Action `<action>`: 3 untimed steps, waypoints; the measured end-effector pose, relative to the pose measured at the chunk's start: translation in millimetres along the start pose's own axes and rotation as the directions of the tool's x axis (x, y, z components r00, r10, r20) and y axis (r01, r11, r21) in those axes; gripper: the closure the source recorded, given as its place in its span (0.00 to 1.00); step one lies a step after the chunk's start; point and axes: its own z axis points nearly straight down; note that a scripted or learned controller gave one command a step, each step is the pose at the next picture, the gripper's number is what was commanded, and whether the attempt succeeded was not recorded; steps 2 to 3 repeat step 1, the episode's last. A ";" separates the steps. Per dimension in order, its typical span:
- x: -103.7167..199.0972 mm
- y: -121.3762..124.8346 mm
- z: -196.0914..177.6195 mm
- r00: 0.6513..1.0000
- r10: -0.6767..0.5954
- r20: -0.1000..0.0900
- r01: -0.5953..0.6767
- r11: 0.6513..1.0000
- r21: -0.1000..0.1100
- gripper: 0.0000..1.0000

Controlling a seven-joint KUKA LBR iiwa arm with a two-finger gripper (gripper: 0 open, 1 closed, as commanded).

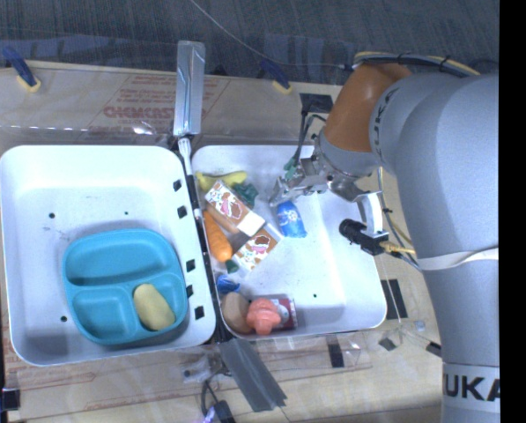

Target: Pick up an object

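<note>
Blue can lies on the floor of the right bin, directly under the pincer, which hangs low over the bin's upper middle; whether its tips touch the can cannot be told. Its metal parts blur together from this angle, so I cannot tell its state, and nothing can be seen gripped by it. Behind it the grey arm with its orange band reaches in from the right.

Just left of the can sit a brown and white snack box and a second small carton, with a yellow banana above them against the bin's left wall and an orange carrot beside the dividing edge. Near the bin's front edge lie a tan potato-like piece and a pink toy, touching a red packet.

In the left bin a blue divided tray holds a yellow lemon-shaped item in its lower right compartment. Both bins rest on the wooden worktop.
</note>
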 end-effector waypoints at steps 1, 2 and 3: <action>57.0 -22.5 -115.6 1.000 -0.008 0.003 0.008 1.000 -0.010 1.00; 57.0 -22.5 -115.6 1.000 -0.008 0.003 0.008 1.000 -0.010 1.00; 57.0 -22.5 -115.6 1.000 -0.008 0.003 0.008 1.000 -0.010 1.00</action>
